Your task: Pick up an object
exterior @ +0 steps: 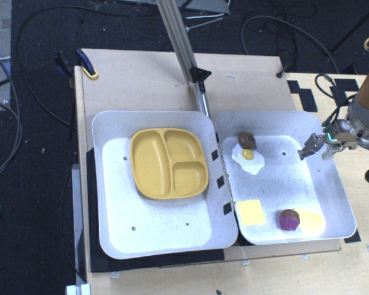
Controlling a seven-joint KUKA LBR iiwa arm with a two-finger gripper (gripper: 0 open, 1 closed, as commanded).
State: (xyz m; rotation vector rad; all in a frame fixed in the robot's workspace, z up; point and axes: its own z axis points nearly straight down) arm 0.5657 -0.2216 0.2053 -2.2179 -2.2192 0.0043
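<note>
- My hand [315, 145] hangs over the right bin's [332, 189] far right edge; I cannot tell its state.
- The fried egg [248, 158] lies far left there, the purple object [288, 220] near.

No text, label, brand, number or sign could be read anywhere on the bench or in the two bins.
</note>
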